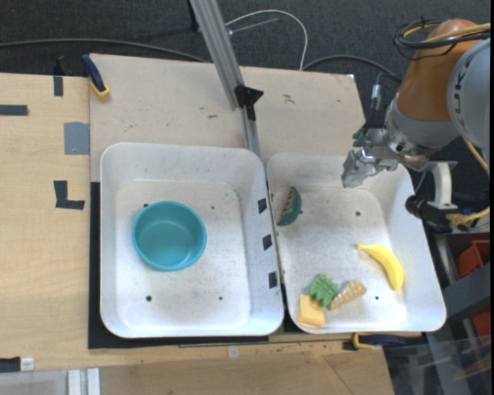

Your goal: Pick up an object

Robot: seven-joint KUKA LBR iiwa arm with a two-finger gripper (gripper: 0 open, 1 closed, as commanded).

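Robotics lab: plywood bench (33, 179), taped markers, loose cables (272, 23), white bins (115, 163).

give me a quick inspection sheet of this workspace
surface: left bin and right bin, white and speckled, side by side on the bench
job's things: teal bowl in left bin; banana, watermelon slice, green toy, cone, yellow block in right bin
clutter: nothing seen
grippers: gripper over right bin's far edge, holding nothing
cables: white cable behind bench
surroundings: dark floor, metal pole
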